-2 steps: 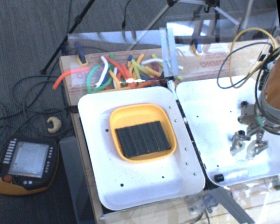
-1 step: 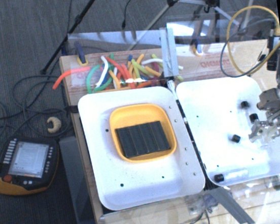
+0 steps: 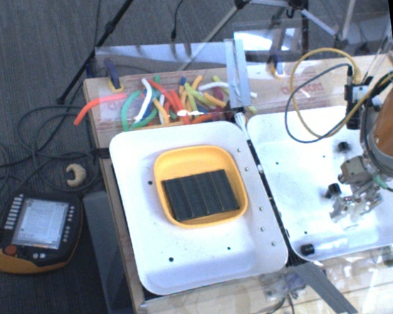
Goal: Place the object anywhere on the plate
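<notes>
A yellow plate (image 3: pixel 198 165) rests in the left white bin (image 3: pixel 196 260). On the plate's middle lies a dark grey, ribbed rectangular object (image 3: pixel 200 194), flat and inside the rim. My gripper (image 3: pixel 353 204) hangs low over the right bin (image 3: pixel 306 174), near that bin's right side and far from the plate. The arm's grey and orange wrist (image 3: pixel 387 135) stands above it. Nothing shows clearly between the gripper's tips.
A clear tube-like item with a black end (image 3: pixel 323 246) lies along the right bin's front edge. Small black bits (image 3: pixel 342 146) sit on that bin's floor. Coloured cables (image 3: pixel 167 99) pile behind the left bin, and a yellow cable loops (image 3: pixel 317 93) behind the right one.
</notes>
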`<action>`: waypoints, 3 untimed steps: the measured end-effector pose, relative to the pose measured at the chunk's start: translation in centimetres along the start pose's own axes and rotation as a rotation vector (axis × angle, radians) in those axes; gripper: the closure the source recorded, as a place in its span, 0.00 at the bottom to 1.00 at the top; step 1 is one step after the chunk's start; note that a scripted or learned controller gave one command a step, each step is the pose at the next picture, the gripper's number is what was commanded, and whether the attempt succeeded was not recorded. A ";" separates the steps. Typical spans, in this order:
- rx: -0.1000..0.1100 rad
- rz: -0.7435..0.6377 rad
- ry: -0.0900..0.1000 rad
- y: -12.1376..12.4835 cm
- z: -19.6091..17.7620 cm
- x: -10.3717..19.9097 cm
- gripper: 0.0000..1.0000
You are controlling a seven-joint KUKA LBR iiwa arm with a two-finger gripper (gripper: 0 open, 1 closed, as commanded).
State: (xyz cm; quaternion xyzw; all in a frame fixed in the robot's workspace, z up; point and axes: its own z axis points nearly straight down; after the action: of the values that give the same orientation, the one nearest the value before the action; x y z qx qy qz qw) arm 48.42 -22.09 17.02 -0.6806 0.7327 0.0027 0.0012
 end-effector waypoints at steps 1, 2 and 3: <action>0.004 -0.216 0.000 -0.7 -12.6 0.0 1.00; -0.003 -0.372 0.000 0.2 3.1 -1.1 1.00; 0.003 -0.554 0.000 0.0 -10.6 -1.4 1.00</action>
State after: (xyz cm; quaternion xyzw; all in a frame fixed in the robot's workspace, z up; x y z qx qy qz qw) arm 48.53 -20.78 27.65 -0.8550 0.5186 0.0010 0.0029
